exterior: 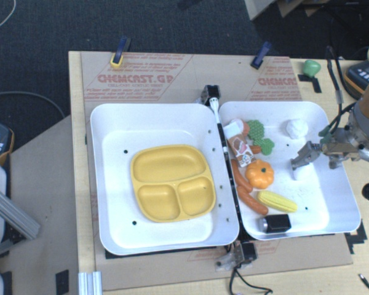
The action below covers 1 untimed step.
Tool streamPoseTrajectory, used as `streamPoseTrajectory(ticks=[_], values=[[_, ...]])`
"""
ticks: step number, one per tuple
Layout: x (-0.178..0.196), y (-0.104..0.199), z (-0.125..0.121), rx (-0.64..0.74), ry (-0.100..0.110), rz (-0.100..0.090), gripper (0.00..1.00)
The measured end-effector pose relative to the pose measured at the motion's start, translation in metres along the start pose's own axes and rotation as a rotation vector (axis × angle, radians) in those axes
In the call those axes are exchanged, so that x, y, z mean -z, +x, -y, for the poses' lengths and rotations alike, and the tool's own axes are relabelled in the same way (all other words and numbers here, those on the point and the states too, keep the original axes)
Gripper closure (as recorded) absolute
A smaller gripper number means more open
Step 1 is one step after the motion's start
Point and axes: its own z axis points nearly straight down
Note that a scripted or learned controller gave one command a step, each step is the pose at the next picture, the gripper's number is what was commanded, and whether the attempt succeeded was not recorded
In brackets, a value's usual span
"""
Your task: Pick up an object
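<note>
Bench: your board point(172, 72) is brown, printed in red lettering, held at the far edge by a yellow clamp point(117, 59) and a blue clamp point(261, 56). Dark carpet lies beyond it, and a black cable trails at the near edge.

Left bin point(111, 165): holds a yellow divided tray point(172, 182) with three compartments, lying flat near the middle.

Right bin point(332, 208): objects crowd its left side. From far to near you have a green broccoli piece point(258, 134), a small white and red packet point(234, 128), a printed packet point(242, 149), an orange pumpkin point(260, 174), a reddish sausage point(251, 200), a yellow corn cob point(277, 201) and a dark block point(276, 223). A white lump point(296, 128) sits apart near the far wall.

Tool: the gripper point(304, 157) hangs over the right half of the right bin, well apart from the pile. The fingers point(305, 154) look spread, with nothing between them. You cannot tell whether the tips touch the bin floor.

Hard to read: the arm point(363, 121) is cut off at the right edge. A green object point(311, 67) on the board's far right is too small to name.
</note>
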Motion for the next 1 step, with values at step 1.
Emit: streamPoseTrajectory(ticks=[1], values=[[0.0061,0.0002,-0.0024,0.003,-0.013,0.002,0.00]])
